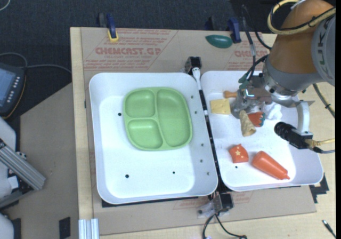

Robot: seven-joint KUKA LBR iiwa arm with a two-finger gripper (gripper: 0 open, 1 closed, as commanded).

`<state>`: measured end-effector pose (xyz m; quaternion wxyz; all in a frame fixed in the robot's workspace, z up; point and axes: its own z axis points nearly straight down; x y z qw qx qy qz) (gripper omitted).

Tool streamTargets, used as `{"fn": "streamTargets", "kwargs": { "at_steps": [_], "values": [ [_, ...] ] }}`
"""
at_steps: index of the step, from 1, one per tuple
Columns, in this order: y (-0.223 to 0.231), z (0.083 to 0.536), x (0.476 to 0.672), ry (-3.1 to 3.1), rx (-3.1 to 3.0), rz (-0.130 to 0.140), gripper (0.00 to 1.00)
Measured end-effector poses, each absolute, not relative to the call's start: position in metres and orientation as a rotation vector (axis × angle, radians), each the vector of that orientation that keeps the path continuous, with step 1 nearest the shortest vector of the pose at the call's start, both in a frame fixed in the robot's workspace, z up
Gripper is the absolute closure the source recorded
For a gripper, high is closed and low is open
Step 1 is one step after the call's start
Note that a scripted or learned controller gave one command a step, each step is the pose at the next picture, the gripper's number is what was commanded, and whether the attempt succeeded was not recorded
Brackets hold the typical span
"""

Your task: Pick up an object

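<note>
- Two shallow white bins sat side by side on a cardboard-covered bench, seen from above at a slant.
- The left bin (pixel 106 142) held a green divided plate (pixel 157 118) with three compartments, lying flat near its middle.
- The right bin (pixel 303 171) held several small toy foods: a yellow wedge (pixel 220 106) near its left wall, a tan cone-shaped piece (pixel 246 124) just right of it, a small red block (pixel 238 153) nearer the viewer, and an orange carrot-like piece (pixel 270 165) to that block's right.
- The arm (pixel 298 35) reached in from the right, and its gripper (pixel 250 105) hung low over the far part of the right bin, just above the tan piece and a small red item (pixel 256 119).
- Whether it was spread or closed could not be told.
</note>
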<state>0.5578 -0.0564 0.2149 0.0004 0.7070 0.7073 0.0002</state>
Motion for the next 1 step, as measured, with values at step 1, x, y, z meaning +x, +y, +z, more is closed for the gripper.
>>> {"fn": "streamTargets", "kwargs": {
  "at_steps": [1],
  "values": [
    [-0.0570, 0.2353, 0.5593, 2.220, 2.218, 0.004, 1.00]
  ]
}}
